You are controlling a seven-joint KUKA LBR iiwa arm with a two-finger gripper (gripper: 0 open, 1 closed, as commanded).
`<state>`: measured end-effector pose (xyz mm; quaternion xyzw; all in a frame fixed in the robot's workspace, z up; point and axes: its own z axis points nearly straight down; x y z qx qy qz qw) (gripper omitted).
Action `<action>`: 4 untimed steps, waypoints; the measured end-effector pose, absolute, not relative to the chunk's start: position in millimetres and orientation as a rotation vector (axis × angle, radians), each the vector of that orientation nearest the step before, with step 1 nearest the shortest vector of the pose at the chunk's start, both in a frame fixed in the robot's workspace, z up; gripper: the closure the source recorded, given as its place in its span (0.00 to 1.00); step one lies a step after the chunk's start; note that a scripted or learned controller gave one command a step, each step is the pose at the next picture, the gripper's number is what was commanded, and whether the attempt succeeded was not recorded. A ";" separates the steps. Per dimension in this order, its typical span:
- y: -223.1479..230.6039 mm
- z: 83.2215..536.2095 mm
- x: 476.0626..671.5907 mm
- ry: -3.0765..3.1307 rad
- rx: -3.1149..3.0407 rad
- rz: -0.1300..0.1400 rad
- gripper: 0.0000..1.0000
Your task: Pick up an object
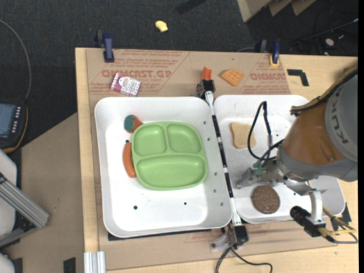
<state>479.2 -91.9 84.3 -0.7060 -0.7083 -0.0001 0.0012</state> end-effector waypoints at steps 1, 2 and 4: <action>-163.4 84.9 539.8 -2.224 -2.225 -0.001 0.00; -110.0 136.5 587.2 -2.227 -2.222 -0.002 0.00; -97.2 95.1 622.8 -2.228 -2.223 -0.002 1.00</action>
